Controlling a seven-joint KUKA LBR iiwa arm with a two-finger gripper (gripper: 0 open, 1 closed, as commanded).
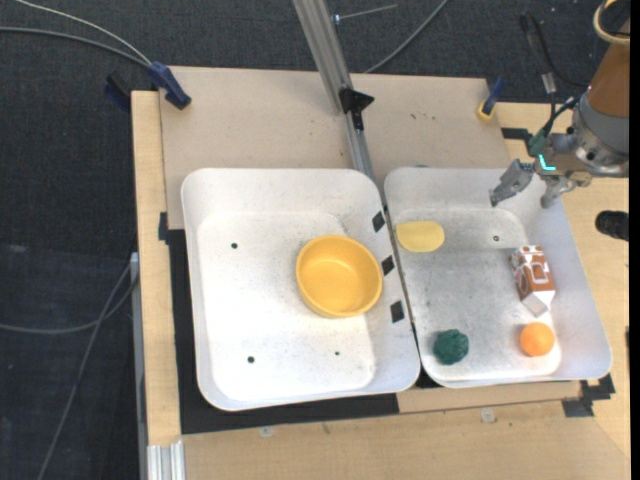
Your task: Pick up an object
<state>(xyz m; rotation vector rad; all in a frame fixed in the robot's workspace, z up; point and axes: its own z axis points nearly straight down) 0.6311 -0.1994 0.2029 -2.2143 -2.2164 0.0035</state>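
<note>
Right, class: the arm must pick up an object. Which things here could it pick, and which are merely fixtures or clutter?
Could be picked:
yellow bowl, in the left bin
pale yellow disc
small carton
orange ball
green lump
The last four lie in the right bin.

Fixtures or clutter:
metal post
blue clamp
cables

Bowl [339,274]: yellow, sitting upright in the left bin.
Flat disc [420,236]: pale yellow, lying at the right bin's left edge.
Ball [451,345]: dark green, near corner.
Carton [533,279]: lying right.
Orange ball [537,339]: resting below it.
</note>
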